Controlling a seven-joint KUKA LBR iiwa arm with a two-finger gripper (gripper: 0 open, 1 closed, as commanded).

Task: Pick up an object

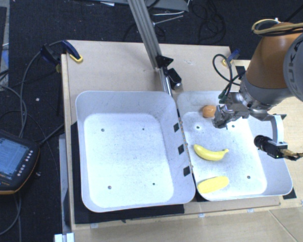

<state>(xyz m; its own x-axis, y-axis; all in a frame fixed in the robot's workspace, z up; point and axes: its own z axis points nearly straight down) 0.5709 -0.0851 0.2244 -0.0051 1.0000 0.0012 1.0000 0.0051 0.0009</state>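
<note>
A: The two shallow white bins, left (91, 110) and right (278, 183), look like matt plastic, finely speckled, with smooth rounded rims.

B: And the pale bench top (121, 67) under them looks like bare, unvarnished wood or board, quite dull.

A: The curved yellow banana (210, 153) has a smooth, slightly shiny plastic look. The flat yellow piece (212, 184) beside it is smooth too.

B: The orange band of the arm (272, 59) is glossy, catching light. The slanting grey rail (146, 29) looks like ridged, brushed metal.

A: The small round orange object (208, 111) seems smooth; its material I cannot tell.
</note>
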